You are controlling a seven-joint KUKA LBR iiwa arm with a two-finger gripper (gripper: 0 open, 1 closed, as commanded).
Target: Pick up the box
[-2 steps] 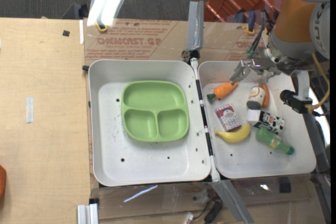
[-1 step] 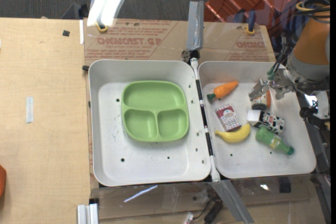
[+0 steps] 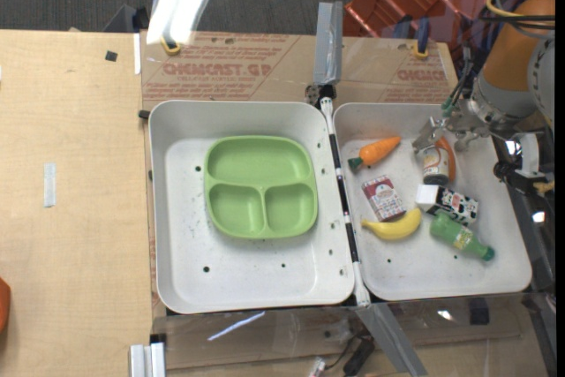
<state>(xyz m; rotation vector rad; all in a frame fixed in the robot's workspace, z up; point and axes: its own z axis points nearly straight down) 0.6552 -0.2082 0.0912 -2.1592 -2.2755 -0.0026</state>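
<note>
Over the right bin's (image 3: 521, 274) far edge, my pincer (image 3: 434, 139), its opening impossible to judge, hangs above a small can; the red box (image 3: 382, 197) lies mid-bin, between carrot (image 3: 380, 151) and banana (image 3: 395, 227), demanding a centred descent.

You have a light wooden bench (image 3: 71, 190) carrying 2 shallow white bins side by side — the left bin (image 3: 177, 278) and the right bin (image 3: 503, 278) — edges touching, with a printed cardboard sheet (image 3: 265, 66) lying behind them.
</note>
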